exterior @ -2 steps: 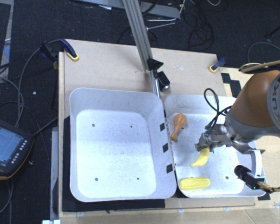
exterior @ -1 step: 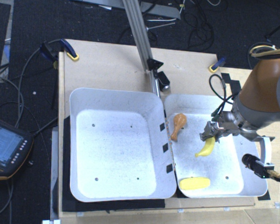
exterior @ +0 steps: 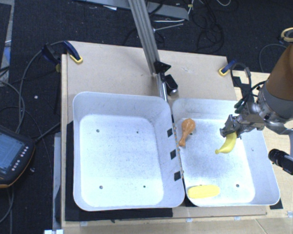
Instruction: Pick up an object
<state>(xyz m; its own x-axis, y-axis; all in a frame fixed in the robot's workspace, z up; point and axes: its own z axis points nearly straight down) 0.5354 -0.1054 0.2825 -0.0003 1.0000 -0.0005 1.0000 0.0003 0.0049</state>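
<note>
My gripper (exterior: 233, 130) hangs over the upper right part of the right bin (exterior: 262, 160), pointing down. It is shut on the top end of a yellow banana (exterior: 227, 145), which dangles below the fingers with its tip tilted down to the left. An orange drumstick-shaped toy (exterior: 186, 131) lies at the bin's upper left, near the divide. A flat yellow oval piece (exterior: 204, 191) rests by the bin's front edge.
The left bin (exterior: 119, 152) sits beside the right one, their rims meeting at black clips (exterior: 174, 153). A slanted metal pole (exterior: 149, 35) rises behind the bins. A black fixture (exterior: 282, 161) juts in at the right bin's right rim.
</note>
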